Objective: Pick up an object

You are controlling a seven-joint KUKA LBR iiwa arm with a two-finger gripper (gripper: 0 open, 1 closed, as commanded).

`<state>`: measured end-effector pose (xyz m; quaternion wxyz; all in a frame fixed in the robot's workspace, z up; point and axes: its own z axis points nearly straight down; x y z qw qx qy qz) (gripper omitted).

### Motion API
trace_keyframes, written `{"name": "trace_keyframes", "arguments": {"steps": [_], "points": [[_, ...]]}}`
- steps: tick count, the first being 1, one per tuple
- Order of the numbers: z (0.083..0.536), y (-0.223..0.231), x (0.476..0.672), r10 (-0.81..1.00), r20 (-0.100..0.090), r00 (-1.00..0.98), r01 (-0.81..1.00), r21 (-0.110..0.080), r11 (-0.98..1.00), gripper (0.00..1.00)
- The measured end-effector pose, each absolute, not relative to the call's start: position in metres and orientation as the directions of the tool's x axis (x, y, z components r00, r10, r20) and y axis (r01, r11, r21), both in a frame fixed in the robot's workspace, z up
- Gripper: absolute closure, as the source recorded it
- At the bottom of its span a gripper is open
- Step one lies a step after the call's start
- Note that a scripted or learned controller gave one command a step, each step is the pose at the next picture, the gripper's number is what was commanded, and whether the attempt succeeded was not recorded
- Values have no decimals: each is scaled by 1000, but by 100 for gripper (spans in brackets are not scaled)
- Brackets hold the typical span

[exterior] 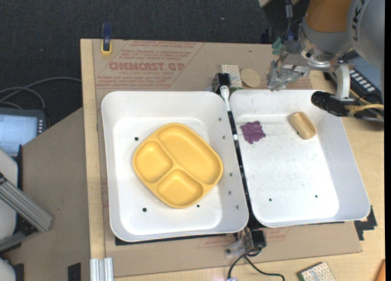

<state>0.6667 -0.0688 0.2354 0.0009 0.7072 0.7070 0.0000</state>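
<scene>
We see the end effector point(282, 79) hanging just past the far edge of the right bin point(342, 209), over the desk point(153, 63); we cannot tell how it is set. Inside that bin, near its far edge, a tan cork-like cylinder point(302, 124) lies tilted, and a small purple grape cluster point(252, 131) sits nearer the left wall, apart from it. The left bin point(119, 170) carries a yellow divided plate point(176, 164) at its middle. The desk is covered with brown printed cardboard. Dark carpet point(91, 5) lies beyond its far edge.
</scene>
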Motion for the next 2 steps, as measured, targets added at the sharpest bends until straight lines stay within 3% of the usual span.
{"name": "trace_keyframes", "arguments": {"steps": [2], "points": [[235, -64, 667, 1000, -1, 0, 1000, 0, 0, 100]]}}
